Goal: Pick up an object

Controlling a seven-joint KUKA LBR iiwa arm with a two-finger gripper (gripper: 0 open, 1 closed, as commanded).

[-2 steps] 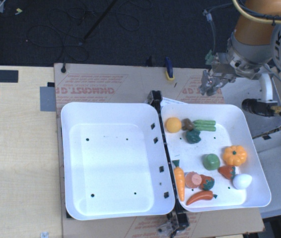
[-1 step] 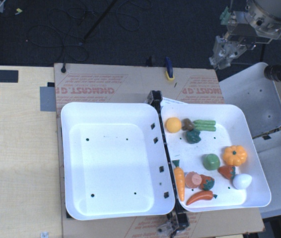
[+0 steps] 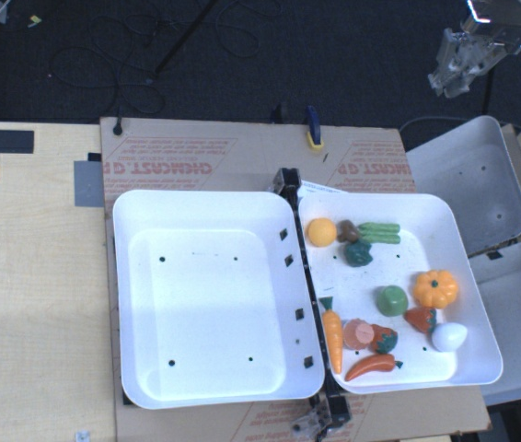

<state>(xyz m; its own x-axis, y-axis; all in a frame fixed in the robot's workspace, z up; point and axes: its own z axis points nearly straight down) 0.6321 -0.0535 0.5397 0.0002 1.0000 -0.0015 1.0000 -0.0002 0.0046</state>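
Note:
The right bin (image 3: 458, 365) holds several toy foods. Along its back lie an orange ball (image 3: 321, 232), a green cucumber (image 3: 379, 233) and a dark teal pepper (image 3: 359, 254). A green round fruit (image 3: 392, 299) sits mid-bin, with an orange pumpkin (image 3: 435, 289), a red strawberry (image 3: 421, 319) and a white egg (image 3: 448, 337) to its right. By the left wall a carrot (image 3: 333, 339) lies beside a pink slice (image 3: 360, 332) and a red chili (image 3: 371, 366). My gripper (image 3: 466, 61) hangs at the top right, well beyond the bin's far edge, touching nothing.
The left bin (image 3: 205, 302) sits beside the right one, joined by a black hinge strip (image 3: 299, 284). Both rest on a cardboard sheet (image 3: 205, 159). A grey metal plate (image 3: 468, 178) stands right of the bins. Cables lie on the dark floor behind.

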